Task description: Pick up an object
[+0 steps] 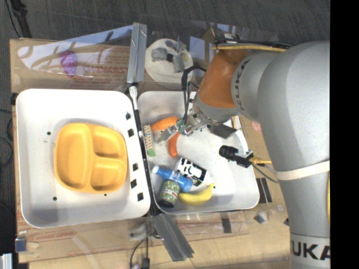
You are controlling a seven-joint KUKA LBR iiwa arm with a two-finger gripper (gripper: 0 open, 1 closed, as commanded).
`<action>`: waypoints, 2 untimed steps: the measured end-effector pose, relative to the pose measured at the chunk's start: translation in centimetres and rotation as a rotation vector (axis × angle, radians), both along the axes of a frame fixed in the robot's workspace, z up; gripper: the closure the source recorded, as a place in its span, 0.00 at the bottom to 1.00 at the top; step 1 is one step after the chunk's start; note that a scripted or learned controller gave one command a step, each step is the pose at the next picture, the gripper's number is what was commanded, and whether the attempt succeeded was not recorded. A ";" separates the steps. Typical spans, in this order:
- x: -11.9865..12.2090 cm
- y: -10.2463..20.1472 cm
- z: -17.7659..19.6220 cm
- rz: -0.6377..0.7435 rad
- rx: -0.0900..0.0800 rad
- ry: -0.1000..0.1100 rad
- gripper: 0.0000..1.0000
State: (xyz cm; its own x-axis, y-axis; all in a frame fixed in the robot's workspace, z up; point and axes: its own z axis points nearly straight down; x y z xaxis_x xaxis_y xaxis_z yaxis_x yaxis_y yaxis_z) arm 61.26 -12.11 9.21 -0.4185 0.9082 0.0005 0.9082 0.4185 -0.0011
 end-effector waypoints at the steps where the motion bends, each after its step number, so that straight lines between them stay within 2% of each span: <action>1: 0.0 0.0 1.0 0.003 0.000 0.000 1.00; 2: -1.4 5.0 10.0 -0.306 -0.001 0.000 1.00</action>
